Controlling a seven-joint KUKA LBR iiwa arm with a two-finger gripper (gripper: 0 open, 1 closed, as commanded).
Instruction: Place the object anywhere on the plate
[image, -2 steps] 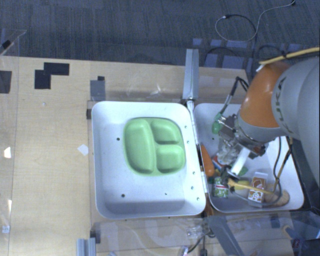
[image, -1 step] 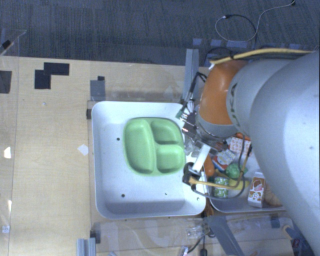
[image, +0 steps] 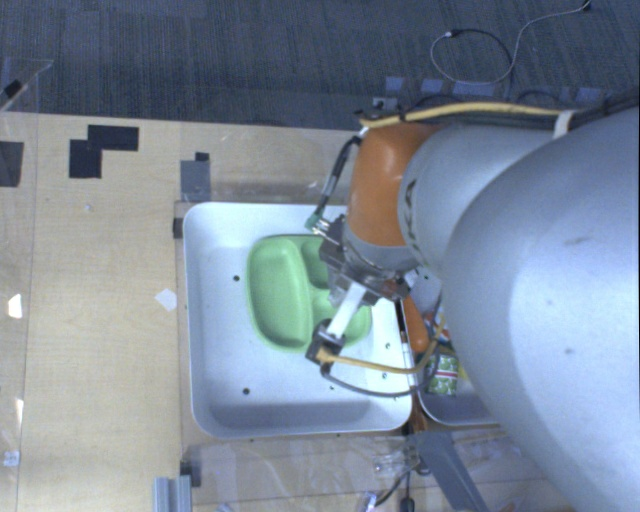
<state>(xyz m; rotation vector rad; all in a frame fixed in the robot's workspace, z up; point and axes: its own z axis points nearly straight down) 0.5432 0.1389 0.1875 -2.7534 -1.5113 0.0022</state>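
A green plate (image: 280, 295) with rounded corners lies in the left bin (image: 215, 330), in its upper middle part, with bare white floor around it on the left and below. The arm (image: 540, 280) reaches in from the right and covers most of the right bin (image: 455, 410). Its orange band (image: 375, 190) stands over the upper right corner of the left bin, and the wrist below it hangs over the plate's right edge, hiding that side of the plate. The jaws sit under the wrist and are hidden, so I cannot tell whether they are apart, together or clamped on anything. In the strip of the right bin that shows beside the arm, close to its left wall, lies a small pack (image: 443, 372) with green and red print, partly covered by the arm. Just above it is an orange thing (image: 420, 338), too hidden to make out. Both are apart from the plate, on the far side of the wall between the bins. Whether either is the thing to be placed cannot be told. The bins stand on a pale wooden counter (image: 100, 330) that bears black tape marks (image: 100, 150) at upper left, with grey carpet (image: 200, 60) beyond it.
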